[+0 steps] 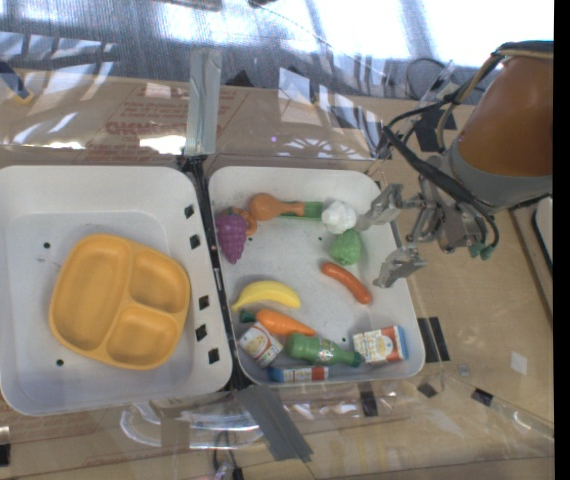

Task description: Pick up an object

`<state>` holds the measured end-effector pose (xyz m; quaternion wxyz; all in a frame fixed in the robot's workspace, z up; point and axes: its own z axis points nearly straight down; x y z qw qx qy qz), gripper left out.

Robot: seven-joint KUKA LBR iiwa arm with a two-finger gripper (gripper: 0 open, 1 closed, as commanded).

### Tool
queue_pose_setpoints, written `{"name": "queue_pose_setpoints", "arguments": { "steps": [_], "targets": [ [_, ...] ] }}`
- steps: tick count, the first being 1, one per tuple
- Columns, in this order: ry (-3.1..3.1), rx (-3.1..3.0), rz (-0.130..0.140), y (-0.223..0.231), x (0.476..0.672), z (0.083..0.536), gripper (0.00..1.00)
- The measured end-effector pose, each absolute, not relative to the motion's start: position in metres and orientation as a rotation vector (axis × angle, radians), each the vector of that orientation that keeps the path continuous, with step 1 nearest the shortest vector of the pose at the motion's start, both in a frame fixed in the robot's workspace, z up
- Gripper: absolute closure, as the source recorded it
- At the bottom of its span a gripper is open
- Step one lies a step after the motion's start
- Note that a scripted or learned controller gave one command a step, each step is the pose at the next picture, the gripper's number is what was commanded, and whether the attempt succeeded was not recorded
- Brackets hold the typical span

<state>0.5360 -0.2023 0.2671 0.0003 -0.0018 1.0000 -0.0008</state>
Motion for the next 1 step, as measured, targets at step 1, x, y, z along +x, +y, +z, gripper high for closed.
{"name": "queue_pose_setpoints", "arguments": {
  "steps": [1],
  "targets": [
    [3.121,-0.422,0.008,-0.2049,0.5898,0.1121,0.0]
  ]
}}
